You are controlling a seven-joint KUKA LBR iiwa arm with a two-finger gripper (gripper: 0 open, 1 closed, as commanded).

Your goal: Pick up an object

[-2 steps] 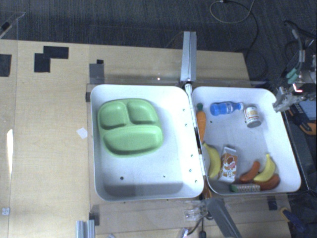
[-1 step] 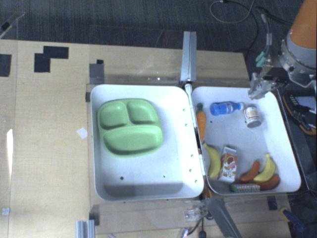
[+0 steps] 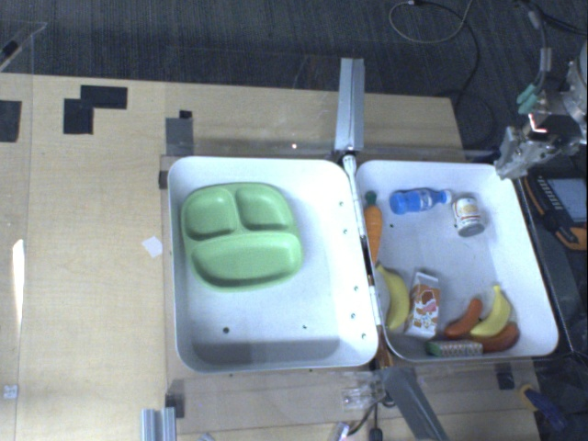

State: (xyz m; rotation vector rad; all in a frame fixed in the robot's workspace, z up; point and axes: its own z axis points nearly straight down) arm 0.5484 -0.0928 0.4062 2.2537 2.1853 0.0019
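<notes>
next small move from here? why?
Probably bring the gripper left and down over the right bin, toward the blue bottle. The gripper sits beyond the bin's far right corner, nothing between its fingers, and the bottle lies apart from its neighbours.

Two shallow white bins (image 3: 184,274) (image 3: 524,237), one green divided plate (image 3: 243,234), two yellow bananas (image 3: 397,297) (image 3: 494,312), one blue bottle (image 3: 418,199), one small tin (image 3: 469,215), one orange carrot (image 3: 373,231), one printed carton (image 3: 424,305), perhaps two red sausages (image 3: 462,316) (image 3: 496,340).

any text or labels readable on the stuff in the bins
None can be read.
Carton: printed red and white front, too blurred to read.
Can: label, too small to read.
Blue bottle: no legible label.
Green plate: no markings seen.
</notes>
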